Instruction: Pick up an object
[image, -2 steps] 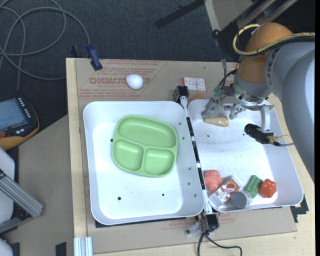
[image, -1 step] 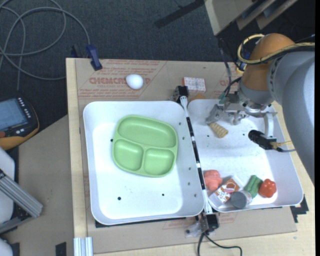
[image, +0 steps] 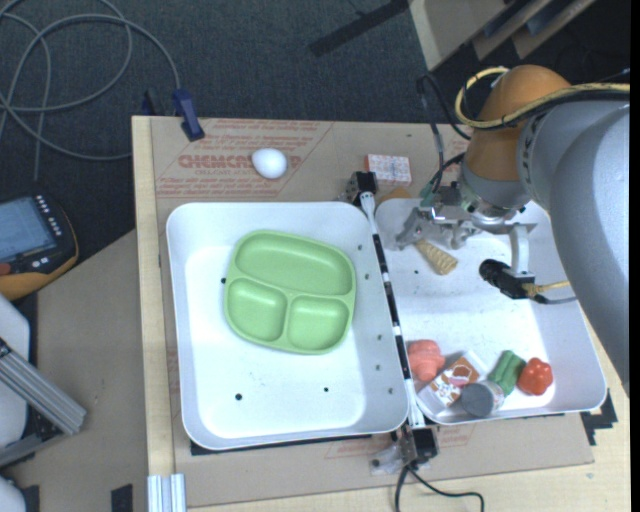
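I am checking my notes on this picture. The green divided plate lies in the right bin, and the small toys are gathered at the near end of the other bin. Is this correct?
Not quite. The green divided plate lies in the left bin, not the right one, as the camera view shows. The small toys are indeed gathered at the near end of the other bin.

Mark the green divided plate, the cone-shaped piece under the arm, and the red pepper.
green divided plate (image: 291, 290): camera view, centre ridge.
cone-shaped piece (image: 437, 257): camera view, mid-body.
red pepper (image: 537, 375): camera view, red body.
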